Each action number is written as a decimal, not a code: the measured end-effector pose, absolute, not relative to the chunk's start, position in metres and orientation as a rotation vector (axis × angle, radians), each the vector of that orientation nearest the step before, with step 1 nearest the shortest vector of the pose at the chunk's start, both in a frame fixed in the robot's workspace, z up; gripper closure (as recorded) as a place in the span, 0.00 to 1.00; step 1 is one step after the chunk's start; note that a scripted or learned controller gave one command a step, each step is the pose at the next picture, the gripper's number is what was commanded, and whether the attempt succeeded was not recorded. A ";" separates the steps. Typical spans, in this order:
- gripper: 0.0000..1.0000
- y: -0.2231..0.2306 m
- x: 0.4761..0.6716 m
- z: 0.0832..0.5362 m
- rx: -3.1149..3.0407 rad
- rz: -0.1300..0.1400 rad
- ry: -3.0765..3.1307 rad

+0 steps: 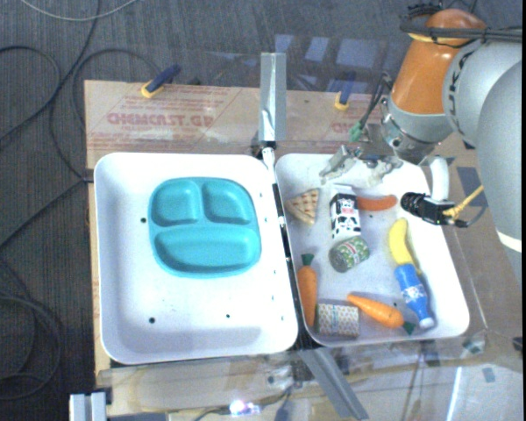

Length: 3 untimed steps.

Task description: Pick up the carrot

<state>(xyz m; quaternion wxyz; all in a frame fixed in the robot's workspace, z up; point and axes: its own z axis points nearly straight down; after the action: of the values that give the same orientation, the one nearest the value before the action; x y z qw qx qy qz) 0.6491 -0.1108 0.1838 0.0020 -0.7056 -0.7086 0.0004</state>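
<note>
The bench bears red writing, too faint to read. The left bin holds one teal divided tray. The arm's end effector hovers, fingers spread and holding nothing, over the right bin, where two carrots lie: one by the left wall, one near the front beside a blue bottle
</note>
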 end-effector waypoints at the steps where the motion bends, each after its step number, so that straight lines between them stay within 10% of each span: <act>1: 0.00 -0.087 0.668 0.183 -2.171 0.006 -2.271; 3: 0.00 -0.109 0.501 0.117 -1.822 0.005 -2.559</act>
<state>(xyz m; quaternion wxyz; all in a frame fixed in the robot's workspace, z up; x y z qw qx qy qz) 0.5011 -0.1085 0.1165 0.0002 -0.5800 -0.8146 0.0016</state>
